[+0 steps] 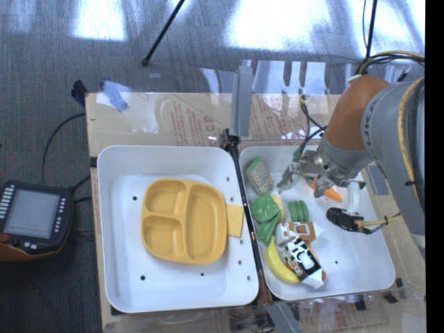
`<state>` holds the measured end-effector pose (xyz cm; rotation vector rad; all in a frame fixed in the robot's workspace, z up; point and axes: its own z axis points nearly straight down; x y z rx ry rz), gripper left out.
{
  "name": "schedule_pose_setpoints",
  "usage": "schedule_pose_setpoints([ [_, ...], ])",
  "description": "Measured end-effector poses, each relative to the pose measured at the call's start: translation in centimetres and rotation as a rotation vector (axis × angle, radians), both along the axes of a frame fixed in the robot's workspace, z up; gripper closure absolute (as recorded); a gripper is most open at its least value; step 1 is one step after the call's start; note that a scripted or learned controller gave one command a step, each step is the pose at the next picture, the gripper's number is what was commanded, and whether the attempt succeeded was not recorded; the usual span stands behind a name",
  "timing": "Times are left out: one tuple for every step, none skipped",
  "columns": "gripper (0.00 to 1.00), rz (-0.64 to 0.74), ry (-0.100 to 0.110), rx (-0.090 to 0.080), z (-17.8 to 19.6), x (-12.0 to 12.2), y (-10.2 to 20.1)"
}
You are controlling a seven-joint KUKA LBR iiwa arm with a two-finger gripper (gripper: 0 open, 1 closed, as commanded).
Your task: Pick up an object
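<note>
Hovered with hand [310, 177] spread wide over right bin [361, 269], centre-right of frame, nothing held. Approach step, probably; next called for descent onto green pods [298, 209] below.

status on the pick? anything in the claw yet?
Done: the grey arm with the orange band has reached into the right white bin. In hand: its claw sits low over the bin's upper part, beside a small orange piece; no grasp is visible. Left: grip and lift. The yellow toy banana, green leafy toys and yellow divided plastic tray lie untouched.
</note>
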<state>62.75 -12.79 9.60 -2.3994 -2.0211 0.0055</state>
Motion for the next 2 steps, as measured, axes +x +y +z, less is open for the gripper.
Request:
schedule_pose_setpoints([
  [0.00,-0.070,-0.004,0.000,-0.7,-6.9,2.4],
  [0.00,-0.015,-0.013,-0.002,12.7,-4.4,2.7],
])
